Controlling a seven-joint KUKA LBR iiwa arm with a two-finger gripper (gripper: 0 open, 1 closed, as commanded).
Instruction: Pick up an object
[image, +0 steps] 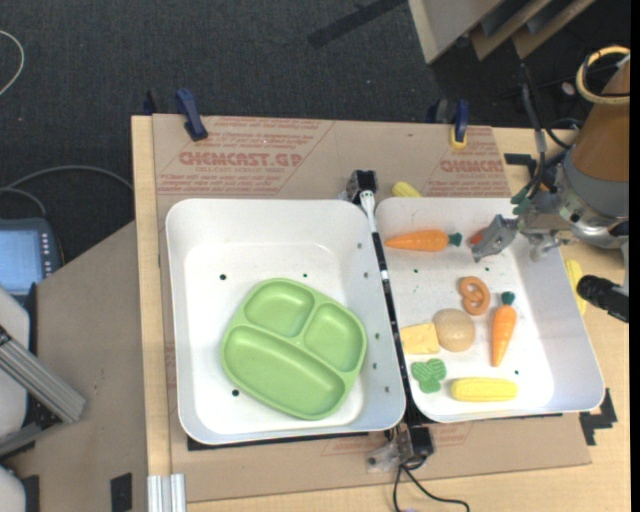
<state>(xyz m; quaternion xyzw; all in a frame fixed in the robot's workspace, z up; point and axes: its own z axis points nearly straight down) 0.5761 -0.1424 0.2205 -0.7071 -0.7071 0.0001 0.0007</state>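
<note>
Brown board covers the surface (300, 150) under two white bins. The claw (492, 240) hangs over the right bin (560, 350) near its far right side, just right of an orange carrot (418, 240) with a green tip lying flat; whether it is open I cannot tell. White floor shows between that carrot and the pretzel (475, 294).

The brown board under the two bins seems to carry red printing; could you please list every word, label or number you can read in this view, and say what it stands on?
"CHEMCAST G P": large red letters on the brown board, above the left bin.
The same red print repeats above the right bin, cut off and too blurred to read in full.
Small red lines around both prints: too small to read.
The toy foods and green divided plate show no lettering.
</note>
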